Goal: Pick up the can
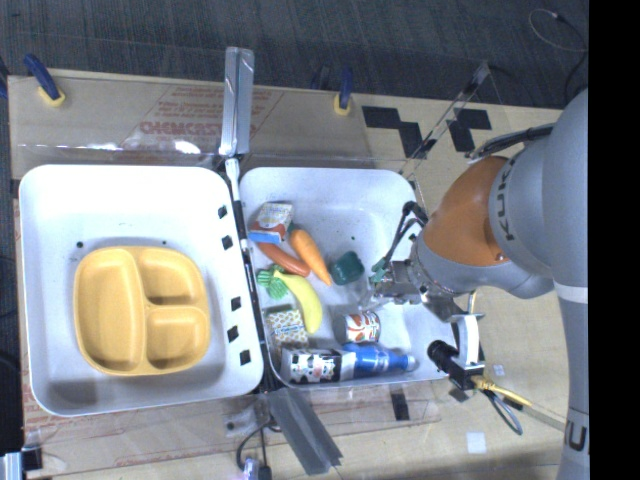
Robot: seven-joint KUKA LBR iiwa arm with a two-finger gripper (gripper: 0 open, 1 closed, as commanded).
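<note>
The can [362, 326] is small, with a red and white label, and stands in the right bin [330, 183] near its front right. My gripper [384, 284] hangs low in that bin, just above and slightly right of the can, with a small gap between them. The grey arm with its orange band [470, 223] reaches in from the right. Nothing shows in the gripper's grasp.
A dark green cup [347, 267] sits left of the gripper. A bottle with a blue end [345, 364] lies along the front wall. Two carrots [300, 254], a banana [305, 301] and small boxes [272, 215] crowd the bin's left. A yellow divided plate [140, 308] lies in the left bin.
</note>
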